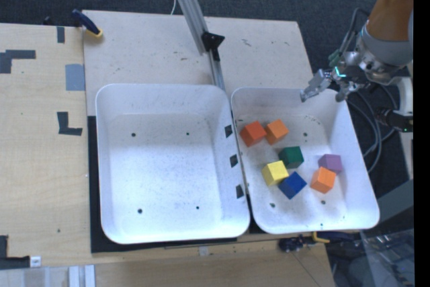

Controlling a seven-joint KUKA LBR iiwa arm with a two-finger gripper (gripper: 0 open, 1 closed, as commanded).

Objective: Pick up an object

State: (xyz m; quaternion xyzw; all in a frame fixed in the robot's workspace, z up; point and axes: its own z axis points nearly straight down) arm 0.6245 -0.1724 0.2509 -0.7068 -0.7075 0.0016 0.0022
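Observation:
Several small coloured blocks lie in the right bin (349, 144): a red-orange block (252, 133), an orange block (276, 131), a green block (291, 156), a yellow block (275, 172), a blue block (291, 185), a purple block (330, 162) and another orange block (323, 179). My gripper (325, 89) hangs over the bin's far right corner, above and to the right of the blocks. Its two fingers stand apart, with nothing between them.
The left bin (107, 144) sits beside the right one. A slanted metal rail (191, 7) runs down to the gap between the bins. Cables hang beside the arm at the right. A blue and yellow clamp (87, 23) lies at the bench's far left.

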